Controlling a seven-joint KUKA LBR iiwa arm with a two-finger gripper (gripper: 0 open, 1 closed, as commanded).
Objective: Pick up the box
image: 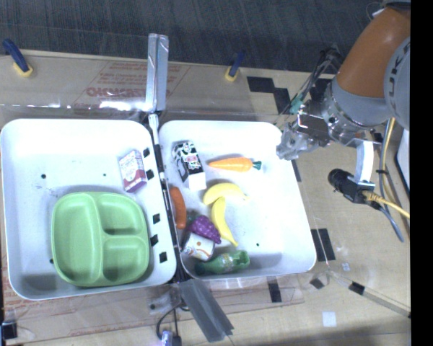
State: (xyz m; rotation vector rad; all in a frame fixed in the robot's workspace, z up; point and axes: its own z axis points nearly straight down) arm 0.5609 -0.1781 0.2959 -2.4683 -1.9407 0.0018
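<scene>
Grey arm (361, 96) with orange band, black and yellow cables.

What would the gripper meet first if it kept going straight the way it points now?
The gripper hangs over the right bin's right rim, pointing down and leftward. Going on, it would probably meet bare bin floor near that rim, short of the carrot and banana. Depth is unclear from above.

Bright, even overhead light; the white bins (274, 225) glare slightly (their floors nearly washed out), with soft shadows along the near walls. Focus is mildly soft throughout.
</scene>
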